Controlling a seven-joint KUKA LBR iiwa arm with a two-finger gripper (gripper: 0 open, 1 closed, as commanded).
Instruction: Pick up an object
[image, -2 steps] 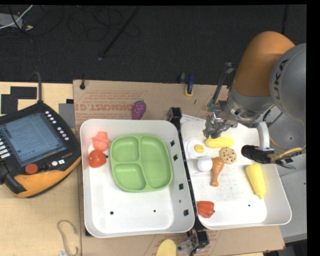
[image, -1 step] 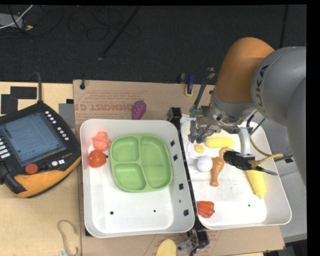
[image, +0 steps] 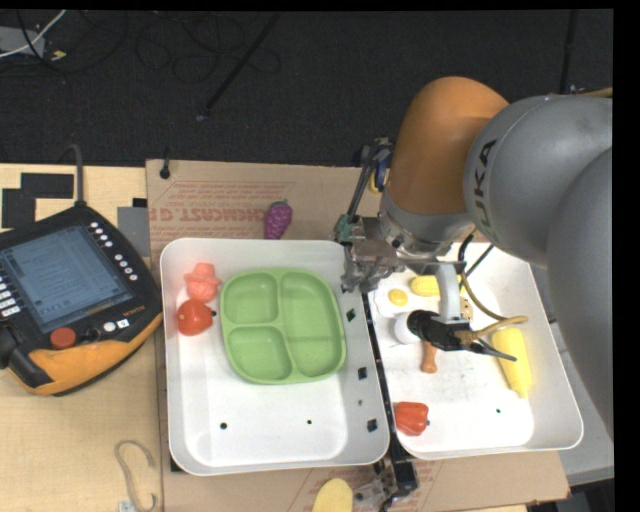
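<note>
Gripper (image: 357, 272): hangs low over the wall where the two bins meet, just off the green plate's far right corner. I cannot tell whether it is clenched or released, and nothing can be seen held in it.
Arm (image: 500, 170): comes in from the right of the plate and crosses above the right bin, which puts the tool at that bin's inner edge.
Left bin (image: 260, 430): carries the plate, which takes up most of its floor.
Right bin (image: 545, 425): lies just right of the plate and holds most of the loose small things, so it is probably the better place to hunt.
Plate (image: 282, 325): green, flat, with three bare compartments. It looks too broad and shallow for an easy grab.
Long yellow toy (image: 515, 362): lies flat well to the right of the plate, near the right bin's outer wall.
Red pepper (image: 411, 417): sits off the plate's near right corner, in the right bin and apart from the rest. It looks like a clean pick.
Tomato (image: 194, 318): sits against the plate's left rim, squeezed toward the bin wall and awkward to reach.
Pink toy (image: 202, 282): lies just beyond the tomato, left of the plate.
Yellow piece (image: 399, 297): lies just right of the plate, across the dividing wall. It is the nearest thing to the tool and my guess for the target.
</note>
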